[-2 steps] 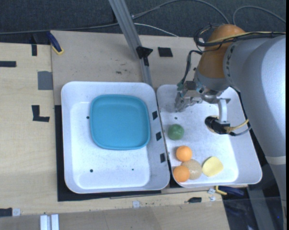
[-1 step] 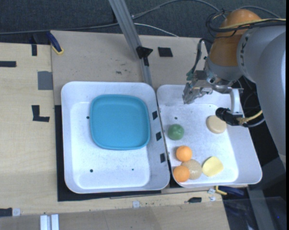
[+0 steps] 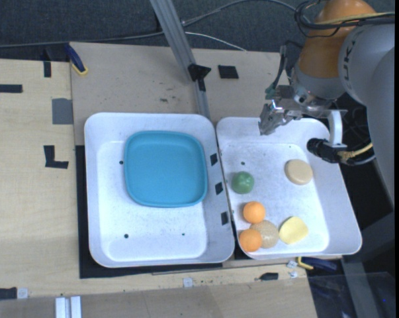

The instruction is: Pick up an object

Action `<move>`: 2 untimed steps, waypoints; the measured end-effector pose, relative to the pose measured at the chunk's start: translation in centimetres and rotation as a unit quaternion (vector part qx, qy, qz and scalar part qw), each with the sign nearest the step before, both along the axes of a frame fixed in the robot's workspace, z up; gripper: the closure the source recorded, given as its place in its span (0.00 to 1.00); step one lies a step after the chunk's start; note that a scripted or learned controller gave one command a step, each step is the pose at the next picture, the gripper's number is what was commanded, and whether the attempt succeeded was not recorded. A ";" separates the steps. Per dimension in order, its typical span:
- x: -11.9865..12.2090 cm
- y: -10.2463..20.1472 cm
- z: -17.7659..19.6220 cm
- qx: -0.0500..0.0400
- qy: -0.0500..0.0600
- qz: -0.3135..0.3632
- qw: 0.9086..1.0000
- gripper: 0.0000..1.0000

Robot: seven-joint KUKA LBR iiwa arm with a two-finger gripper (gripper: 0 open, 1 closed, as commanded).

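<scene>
Gripper [image 3: 273, 121] hung over the far end of the right-hand shallow white bin [image 3: 338, 211], nothing pinched between its fingers, though I couldn't tell how far apart they stood. Over on the left, a square blue plastic plate [image 3: 165, 168] lay in the left white bin [image 3: 103, 197]. Then the right bin's objects: green ball [image 3: 242, 182], two orange balls [image 3: 253, 212] [image 3: 249, 240], beige ball [image 3: 268, 233], yellow lump [image 3: 294, 230], cream disc [image 3: 298, 171].
</scene>
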State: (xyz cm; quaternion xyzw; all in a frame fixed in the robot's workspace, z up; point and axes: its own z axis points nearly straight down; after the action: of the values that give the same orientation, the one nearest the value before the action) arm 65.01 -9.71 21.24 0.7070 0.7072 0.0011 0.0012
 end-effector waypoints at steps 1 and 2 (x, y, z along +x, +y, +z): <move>-1.4 4.3 1.0 0.001 0.001 0.001 1.000 1.00; -2.6 10.2 0.4 0.001 0.002 0.002 1.000 1.00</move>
State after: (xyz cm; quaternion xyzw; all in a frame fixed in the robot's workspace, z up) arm 62.39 0.49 21.63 0.7054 0.7088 0.0001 -0.0007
